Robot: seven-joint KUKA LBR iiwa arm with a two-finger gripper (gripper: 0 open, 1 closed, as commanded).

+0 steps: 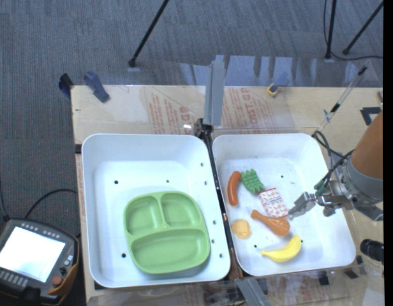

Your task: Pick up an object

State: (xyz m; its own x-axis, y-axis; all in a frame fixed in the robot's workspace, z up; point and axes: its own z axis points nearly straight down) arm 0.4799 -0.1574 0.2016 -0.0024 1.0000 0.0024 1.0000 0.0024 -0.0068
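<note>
Near the right bin's (324, 152) front edge: yellow banana (282, 250). Just behind, orange drumstick (273, 223), fat end almost under the gripper (300, 206). Fingers slightly parted, holding nothing. Farther back: red-and-white packet (272, 202), green toy (252, 180), orange sausage (233, 188).

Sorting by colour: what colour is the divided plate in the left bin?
Light green plate, clear in the camera view.

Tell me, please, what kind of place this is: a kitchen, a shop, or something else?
Most likely a robotics lab, not a kitchen. Two white bins sit on a bench above grey carpet, tripod legs stand behind it, a control tablet lies on the floor, and the food, like the banana, looks like toys.
</note>
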